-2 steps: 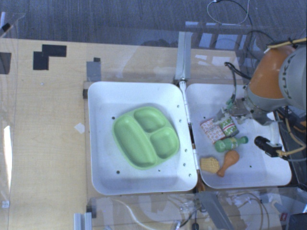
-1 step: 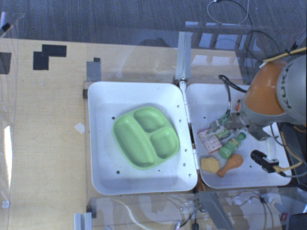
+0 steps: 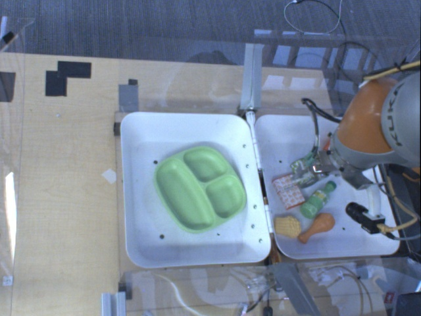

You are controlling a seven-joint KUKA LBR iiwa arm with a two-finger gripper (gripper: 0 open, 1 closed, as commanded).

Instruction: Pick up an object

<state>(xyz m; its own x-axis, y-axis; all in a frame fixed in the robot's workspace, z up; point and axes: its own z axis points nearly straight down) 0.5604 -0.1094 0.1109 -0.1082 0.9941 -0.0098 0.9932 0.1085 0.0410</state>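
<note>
Currently I see the arm (image 3: 378,120) reaching into the right bin (image 3: 283,133), with the tool (image 3: 314,166) low over a cluster of small items. I cannot tell whether it is released or clenched; the wrist covers most of it and what shows is a blur of metal and green.

Candidate objects all lie in the right bin: a red-patterned packet (image 3: 288,191) just beside the tool, a green bottle (image 3: 317,201) near it, a drumstick (image 3: 318,226) and a waffle (image 3: 287,226) toward the near edge. A green plate (image 3: 200,188) with three compartments sits in the left bin (image 3: 141,242).

Risks, in my judgement: the items are crowded, so a closing tool may nudge the packet or bottle aside instead of seating on one; the flat packet offers little to pinch; the bottle could roll.

Something green lies under the tool, but I cannot make out what it is. The arm's far side is cut off at the edge, and cables (image 3: 368,219) clutter the bin's right side.
</note>
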